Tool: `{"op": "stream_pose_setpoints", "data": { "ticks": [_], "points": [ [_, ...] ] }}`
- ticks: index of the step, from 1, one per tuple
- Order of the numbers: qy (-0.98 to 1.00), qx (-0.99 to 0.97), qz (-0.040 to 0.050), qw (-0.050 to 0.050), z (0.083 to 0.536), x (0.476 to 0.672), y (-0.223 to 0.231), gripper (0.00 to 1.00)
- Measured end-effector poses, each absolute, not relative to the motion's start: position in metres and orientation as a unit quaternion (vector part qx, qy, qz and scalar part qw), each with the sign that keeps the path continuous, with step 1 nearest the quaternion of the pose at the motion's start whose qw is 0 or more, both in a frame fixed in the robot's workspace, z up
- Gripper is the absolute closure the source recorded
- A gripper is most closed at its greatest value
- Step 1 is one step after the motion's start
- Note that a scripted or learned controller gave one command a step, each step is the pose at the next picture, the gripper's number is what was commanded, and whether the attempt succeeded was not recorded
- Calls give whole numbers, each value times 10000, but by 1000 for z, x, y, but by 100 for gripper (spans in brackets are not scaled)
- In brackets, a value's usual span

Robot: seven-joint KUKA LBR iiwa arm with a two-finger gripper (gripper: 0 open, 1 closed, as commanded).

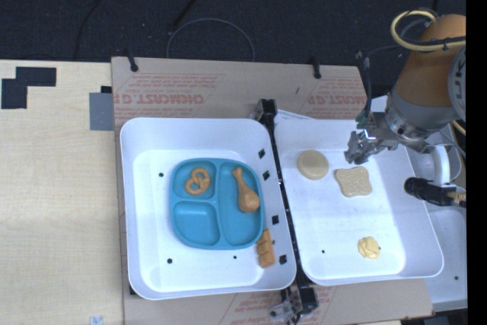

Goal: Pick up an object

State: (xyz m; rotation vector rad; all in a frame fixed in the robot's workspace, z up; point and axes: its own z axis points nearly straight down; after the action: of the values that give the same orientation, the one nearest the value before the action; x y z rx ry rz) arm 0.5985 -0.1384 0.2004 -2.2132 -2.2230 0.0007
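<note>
A blue tray point(199, 228) in the left bin point(144, 164) held a pretzel point(198, 181) and drumstick point(245, 191). In the right bin point(411, 240) lay a round biscuit point(312, 164) and square cracker point(354, 181). The gripper point(359, 148) hovered just above them, empty-looking, its spread impossible to tell. Approach seemed underway; next, a descent onto the cracker.

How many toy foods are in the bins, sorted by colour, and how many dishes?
Orange-brown foods: 3: pretzel, drumstick, nugget
Cream foods: 2: round biscuit, cracker
Yellow foods: 1: yellow lump
Blue dishes: 1: plate
Total: 7
</note>
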Motion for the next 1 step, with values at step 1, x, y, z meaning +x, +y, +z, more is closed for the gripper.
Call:
{"op": "stream_pose_setpoints", "data": {
  "ticks": [1],
  "points": [
    [-7087,-7055,2,24,198,602,-85,100]
  ]
}}
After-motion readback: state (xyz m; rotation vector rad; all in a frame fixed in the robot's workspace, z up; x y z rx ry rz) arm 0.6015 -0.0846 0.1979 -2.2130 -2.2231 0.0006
